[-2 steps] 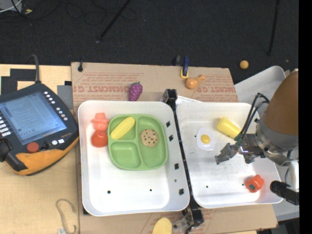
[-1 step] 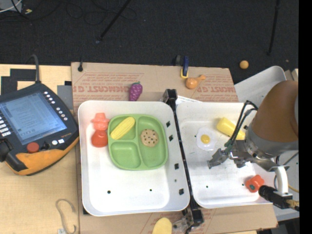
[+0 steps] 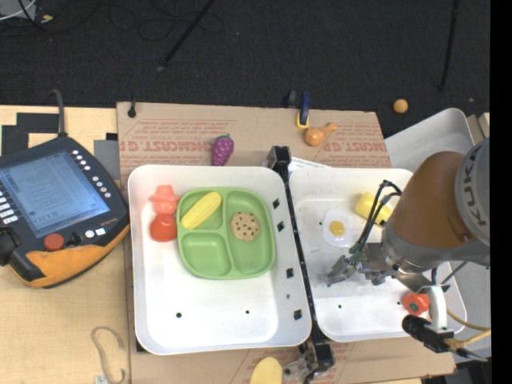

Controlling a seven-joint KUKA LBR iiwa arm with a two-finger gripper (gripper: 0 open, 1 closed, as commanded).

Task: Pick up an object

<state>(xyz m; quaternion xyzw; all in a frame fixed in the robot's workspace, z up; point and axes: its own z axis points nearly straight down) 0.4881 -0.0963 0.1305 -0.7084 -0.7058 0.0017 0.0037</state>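
Flat glossy fried egg point(image 3: 337, 228)

The arm point(image 3: 472, 206) is grey, with part of the dark lettering "KU" showing on its casing. Just behind the jaws sits a broad, rounded band point(image 3: 428, 206) of brownish orange. A thin black cable point(image 3: 376, 210) loops from that band down toward the jaws. The gripper point(image 3: 346, 269) itself is dark grey metal, small and angular, with narrow pointed ends.
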